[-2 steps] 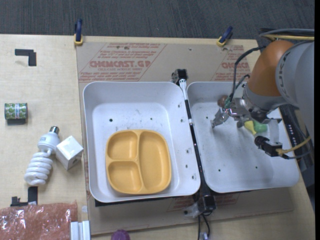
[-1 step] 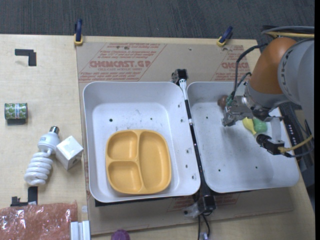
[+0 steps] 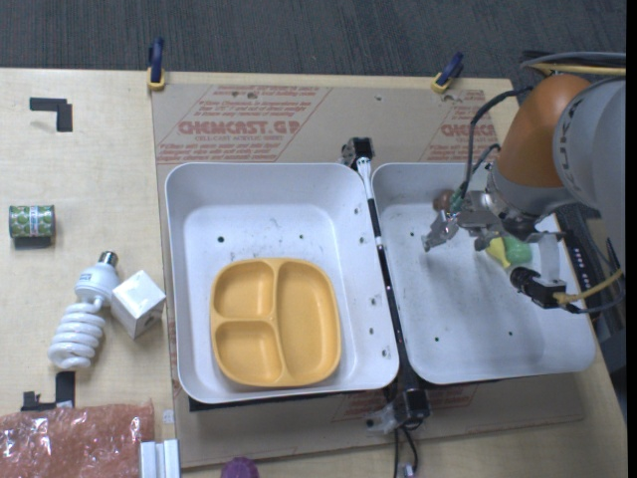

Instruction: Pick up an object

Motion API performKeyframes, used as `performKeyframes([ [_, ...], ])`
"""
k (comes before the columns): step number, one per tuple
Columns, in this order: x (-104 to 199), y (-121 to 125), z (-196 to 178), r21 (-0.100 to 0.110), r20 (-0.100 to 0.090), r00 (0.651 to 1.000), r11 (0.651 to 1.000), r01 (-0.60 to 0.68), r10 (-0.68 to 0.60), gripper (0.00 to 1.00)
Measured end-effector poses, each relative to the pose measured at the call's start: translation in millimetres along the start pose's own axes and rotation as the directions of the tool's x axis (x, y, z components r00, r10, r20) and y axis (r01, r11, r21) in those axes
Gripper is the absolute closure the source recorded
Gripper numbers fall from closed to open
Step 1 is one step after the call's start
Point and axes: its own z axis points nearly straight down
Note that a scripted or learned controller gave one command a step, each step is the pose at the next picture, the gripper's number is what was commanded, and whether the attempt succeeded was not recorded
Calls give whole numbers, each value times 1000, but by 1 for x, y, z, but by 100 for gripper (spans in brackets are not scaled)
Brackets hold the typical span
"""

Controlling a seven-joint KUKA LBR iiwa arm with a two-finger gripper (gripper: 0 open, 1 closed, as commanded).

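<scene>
My gripper (image 3: 439, 231) hangs low over the upper middle of the right bin (image 3: 468, 337), reaching in from the right. A yellow and green object (image 3: 510, 252) lies just right of it, partly hidden under the wrist. A small brownish thing (image 3: 441, 200) sits by the gripper's upper edge; whether it lies in the bin or belongs to the gripper is unclear. I see nothing between the gripper's tips. A yellow divided plate (image 3: 276, 321) rests in the left bin (image 3: 199, 227).
On the bench left of the bins lie a spiral light bulb (image 3: 84, 313), a white cube (image 3: 138, 302), a green can (image 3: 32, 222) and a pink bag (image 3: 75, 441). A black bar (image 3: 378, 247) runs between the bins.
</scene>
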Motion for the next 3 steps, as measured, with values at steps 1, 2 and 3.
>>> performKeyframes([
  [1, 24, -68, 10, 3, -2, 1000, 1000, -5, 5, 0],
  [2, 23, -67, 0, 1, -1, 1000, 1000, -7, 7, 100],
  [3, -24, -10, 10, 1, 0, 1000, 1000, -2, 2, 100],
])
